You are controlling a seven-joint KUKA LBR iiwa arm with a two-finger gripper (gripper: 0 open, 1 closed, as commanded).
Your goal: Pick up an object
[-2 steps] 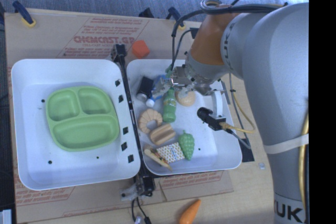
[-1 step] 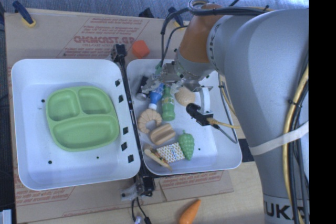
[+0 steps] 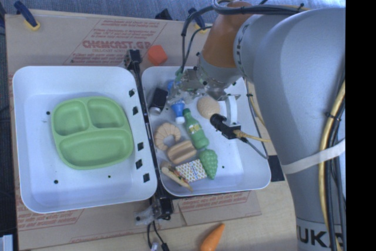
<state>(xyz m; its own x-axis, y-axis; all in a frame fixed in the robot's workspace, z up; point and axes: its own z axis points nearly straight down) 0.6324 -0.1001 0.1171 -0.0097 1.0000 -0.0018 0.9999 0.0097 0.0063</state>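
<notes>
We are lowering our tool point(image 3: 189, 84) into the far end of the right-hand shallow white bin point(image 3: 256, 168), and we cannot tell whether it is gripping anything, since the grey wrist is covering it. Just near of it are lying a green plastic bottle with a white cap point(image 3: 194, 129), a round beige shell-like piece point(image 3: 207, 107) and a tan toy croissant point(image 3: 167, 133). In the left bin point(image 3: 26, 126) a green divided plate point(image 3: 92, 131) is resting. An orange block point(image 3: 157, 55) is sitting on the surface beyond.
</notes>
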